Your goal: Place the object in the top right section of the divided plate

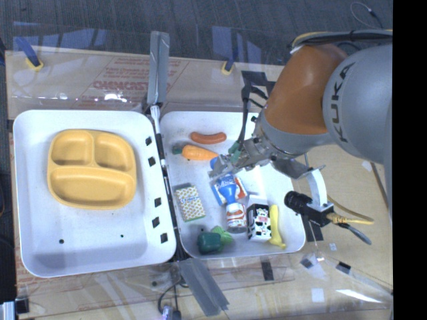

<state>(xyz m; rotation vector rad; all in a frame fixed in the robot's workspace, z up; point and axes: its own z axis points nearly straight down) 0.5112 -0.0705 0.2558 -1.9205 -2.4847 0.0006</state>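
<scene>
A yellow divided plate (91, 168) lies in the left bin (40, 245); its three sections hold nothing. My gripper (225, 165) hangs low over the right bin (200, 124), just above a blue and white tube (229, 192) and right beside an orange carrot (199, 153). A brown sausage (207, 137) lies behind the carrot. The arm hides the fingertips, so I see no object between them.
The right bin also holds a patterned card (190, 202), a green toy (211, 241), a small red and white bottle (235, 217), a cow-print carton (258, 221) and a yellow banana (275, 227). The arm's bulk covers the bin's right side.
</scene>
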